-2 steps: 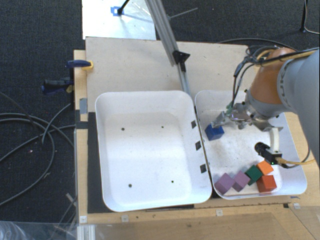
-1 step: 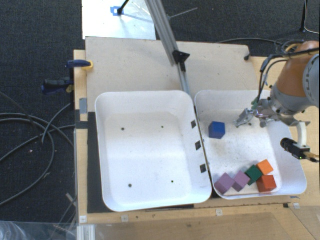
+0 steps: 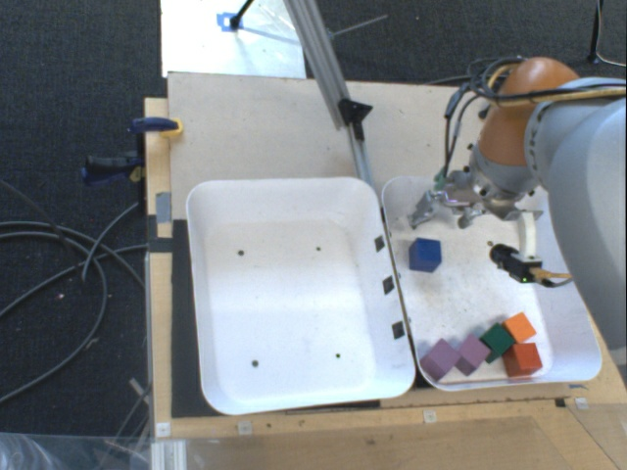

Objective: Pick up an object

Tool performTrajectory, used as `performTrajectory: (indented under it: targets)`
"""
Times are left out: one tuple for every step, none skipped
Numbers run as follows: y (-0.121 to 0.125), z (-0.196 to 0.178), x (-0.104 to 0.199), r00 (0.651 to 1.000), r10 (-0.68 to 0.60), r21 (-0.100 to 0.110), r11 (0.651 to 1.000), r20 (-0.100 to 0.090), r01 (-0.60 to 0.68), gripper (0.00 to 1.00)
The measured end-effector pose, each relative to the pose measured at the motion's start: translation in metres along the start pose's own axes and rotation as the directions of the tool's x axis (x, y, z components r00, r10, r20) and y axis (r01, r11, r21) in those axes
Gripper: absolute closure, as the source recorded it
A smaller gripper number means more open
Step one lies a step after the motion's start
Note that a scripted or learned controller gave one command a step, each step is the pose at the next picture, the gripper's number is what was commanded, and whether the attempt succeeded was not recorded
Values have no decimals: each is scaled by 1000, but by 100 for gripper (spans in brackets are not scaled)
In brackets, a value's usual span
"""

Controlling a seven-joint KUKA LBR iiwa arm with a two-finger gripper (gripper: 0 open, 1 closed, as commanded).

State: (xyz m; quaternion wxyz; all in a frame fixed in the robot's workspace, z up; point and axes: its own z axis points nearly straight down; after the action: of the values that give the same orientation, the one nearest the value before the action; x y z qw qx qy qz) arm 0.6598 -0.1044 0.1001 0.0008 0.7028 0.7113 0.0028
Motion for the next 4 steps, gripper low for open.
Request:
performTrajectory:
  targets:
    - [-36,10,8,1000,10,6,1000,2,-10,0]
    - [-21,-96,40,1000,3,-6,1000,3,-3,0]
    - [-87,-137,58,1000,9,2,1000,1,-9,0]
    - [-97,-125,62,1000,10,5,1000,3,-10,0]
